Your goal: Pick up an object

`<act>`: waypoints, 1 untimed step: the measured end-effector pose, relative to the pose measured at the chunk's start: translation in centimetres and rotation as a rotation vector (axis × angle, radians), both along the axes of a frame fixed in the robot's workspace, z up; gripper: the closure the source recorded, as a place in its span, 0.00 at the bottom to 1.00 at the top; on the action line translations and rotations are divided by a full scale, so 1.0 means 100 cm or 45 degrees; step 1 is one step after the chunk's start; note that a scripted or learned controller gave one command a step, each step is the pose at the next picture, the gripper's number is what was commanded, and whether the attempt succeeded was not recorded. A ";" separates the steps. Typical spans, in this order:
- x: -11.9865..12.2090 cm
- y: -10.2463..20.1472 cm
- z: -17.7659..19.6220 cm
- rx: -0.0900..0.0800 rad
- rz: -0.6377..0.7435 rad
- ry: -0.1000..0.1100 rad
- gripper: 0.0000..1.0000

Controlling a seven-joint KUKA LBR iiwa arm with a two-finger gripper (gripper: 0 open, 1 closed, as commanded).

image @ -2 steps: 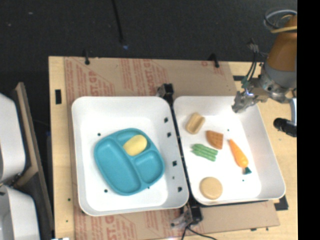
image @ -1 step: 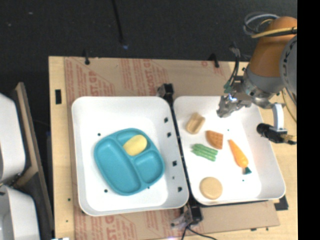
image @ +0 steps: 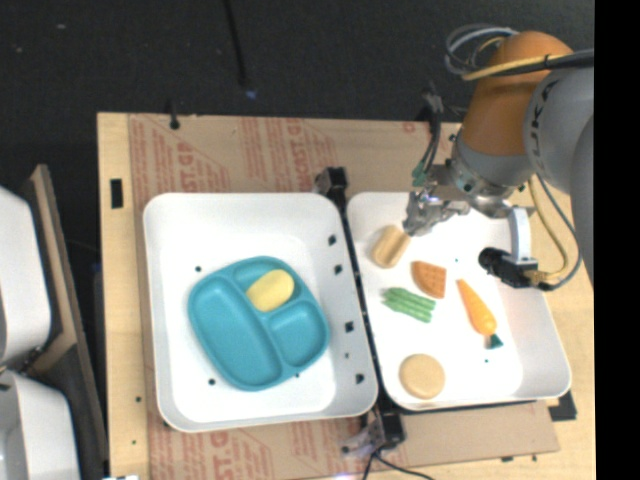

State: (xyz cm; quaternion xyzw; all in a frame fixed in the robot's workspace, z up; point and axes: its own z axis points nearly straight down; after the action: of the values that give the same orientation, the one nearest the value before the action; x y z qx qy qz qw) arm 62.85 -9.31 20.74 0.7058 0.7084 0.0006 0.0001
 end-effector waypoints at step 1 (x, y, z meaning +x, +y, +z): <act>-0.009 0.049 0.019 0.000 0.000 -0.001 1.00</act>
State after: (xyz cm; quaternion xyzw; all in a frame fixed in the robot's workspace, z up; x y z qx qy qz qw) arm 61.93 -4.44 22.63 0.7059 0.7083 0.0010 0.0003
